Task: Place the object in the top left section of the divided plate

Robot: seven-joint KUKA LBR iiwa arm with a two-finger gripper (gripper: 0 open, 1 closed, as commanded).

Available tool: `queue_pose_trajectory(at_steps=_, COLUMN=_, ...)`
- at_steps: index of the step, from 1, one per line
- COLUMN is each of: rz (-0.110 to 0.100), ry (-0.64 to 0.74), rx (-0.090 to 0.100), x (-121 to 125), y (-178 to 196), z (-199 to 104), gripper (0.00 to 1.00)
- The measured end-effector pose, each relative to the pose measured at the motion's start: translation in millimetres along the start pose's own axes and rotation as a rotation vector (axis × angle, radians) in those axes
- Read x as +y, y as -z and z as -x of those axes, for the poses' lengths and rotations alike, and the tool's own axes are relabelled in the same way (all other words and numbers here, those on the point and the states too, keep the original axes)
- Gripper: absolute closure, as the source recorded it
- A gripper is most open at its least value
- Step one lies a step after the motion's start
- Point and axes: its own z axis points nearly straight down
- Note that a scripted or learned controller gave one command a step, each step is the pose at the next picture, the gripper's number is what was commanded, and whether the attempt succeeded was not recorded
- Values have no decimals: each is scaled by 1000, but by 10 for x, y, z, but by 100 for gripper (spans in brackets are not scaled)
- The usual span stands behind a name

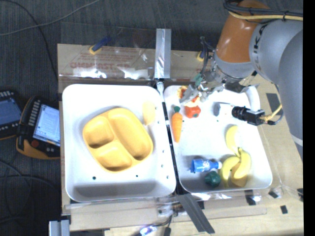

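The yellow divided plate (117,139) lies tilted in the left bin (74,181). My gripper (191,95) hangs over the back left corner of the right bin (261,178), just above a small orange-red toy (192,111). A bit of orange (183,90) shows beside the gripper's tip; I cannot tell if it is held. A toy carrot (176,124) lies along the right bin's left wall, close under the gripper.
A pale yellow piece (148,112) leans by the plate's right rim. Bananas (236,163), a blue bottle (201,165) and a dark green toy (213,179) lie at the right bin's front. A black cylinder (246,114) sticks out from the arm.
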Motion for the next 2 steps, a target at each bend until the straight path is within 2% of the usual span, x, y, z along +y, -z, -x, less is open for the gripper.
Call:
queue_pose_trajectory(at_steps=1, rz=1, ry=245, rx=4, x=321, y=-122, z=-1118, gripper=100)
queue_pose_trajectory(at_steps=2, rz=1, ry=246, rx=5, x=323, y=-38, z=-1126, gripper=100)
